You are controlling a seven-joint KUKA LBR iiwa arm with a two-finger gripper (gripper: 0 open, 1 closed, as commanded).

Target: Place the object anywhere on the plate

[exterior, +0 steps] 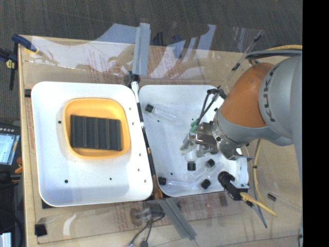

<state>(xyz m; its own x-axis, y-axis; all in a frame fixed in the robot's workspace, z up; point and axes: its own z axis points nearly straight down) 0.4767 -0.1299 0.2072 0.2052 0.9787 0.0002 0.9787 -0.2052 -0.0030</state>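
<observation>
A pick looks to be the step in hand, judged from the gripper (198,140) sitting low over the right bin (169,99) among small scattered parts. Whether it is parted or closed cannot be told from the slanted view, and nothing is visibly caught in it. For a good pick, a single item should be isolated and the descent centred on it, since the pieces are crowded and a neighbour could be nudged or taken along. The likely object is one of the clear tubes with black caps: one tube (160,112) lies up-left of the gripper, well apart from it; another tube (175,183) lies near the bin's lower edge, below-left of the gripper. Small black caps (191,165) are scattered just below the wrist, near it but not seen gripped. Something clear and greenish sits right at the gripper, too blurred to name. The target plate (95,110), yellow-rimmed with a dark ribbed centre, rests in the left bin (85,184), well apart to the left across the divider. A lift clear of both bin walls would be needed before the transfer.
</observation>
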